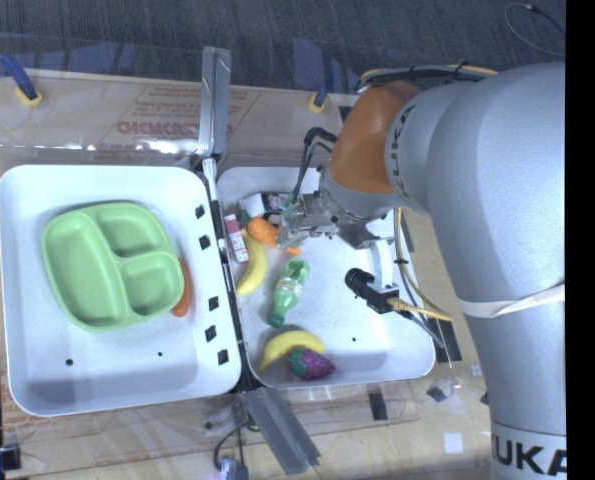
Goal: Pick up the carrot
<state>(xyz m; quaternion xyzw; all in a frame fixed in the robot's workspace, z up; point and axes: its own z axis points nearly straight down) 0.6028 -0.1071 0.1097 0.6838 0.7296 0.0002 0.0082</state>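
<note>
One carrot (182, 293) sits beside the green tray (107, 263) at left; two bananas (252, 268) at centre (fingers' state? can't tell), gripper (295, 223) above.

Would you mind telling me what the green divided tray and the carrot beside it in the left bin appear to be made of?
The green divided tray looks like moulded plastic with a matte to slightly satin finish: even pale green colour, rounded compartment walls, soft highlights. The carrot, lying against the tray's right edge, is probably a plastic toy, judging by its uniform orange and smooth surface, though it is small and partly hidden, so that is less certain.
</note>
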